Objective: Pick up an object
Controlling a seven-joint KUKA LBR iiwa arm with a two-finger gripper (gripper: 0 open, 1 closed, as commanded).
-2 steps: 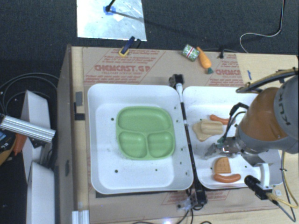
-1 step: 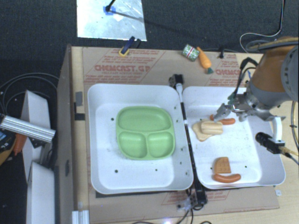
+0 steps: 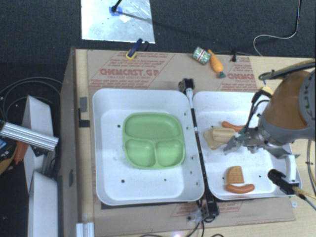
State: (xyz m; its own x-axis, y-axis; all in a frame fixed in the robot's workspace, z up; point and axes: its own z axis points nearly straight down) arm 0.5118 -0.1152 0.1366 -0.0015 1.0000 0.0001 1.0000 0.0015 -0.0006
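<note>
Right bin (image 3: 217, 100): bread piece (image 3: 215, 137) at 9 o'clock, touching the jaws' tip; gripper (image 3: 233, 145), jaws' state cannot tell; sausage (image 3: 240, 187) and cracker (image 3: 234, 174) at 6 o'clock. Left bin (image 3: 111, 107): green tray (image 3: 153, 140)

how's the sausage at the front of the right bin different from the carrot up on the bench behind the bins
The sausage is plain red-orange all over; the carrot is brighter orange with a green tip. The sausage lies inside the right bin, close to a tan waffle-like piece; the carrot lies outside both bins on the brown bench, beside a small green can. The sausage lies roughly crosswise and slightly curved; the carrot lies straight, on a diagonal. Both are small, long toy foods lying flat.
</note>
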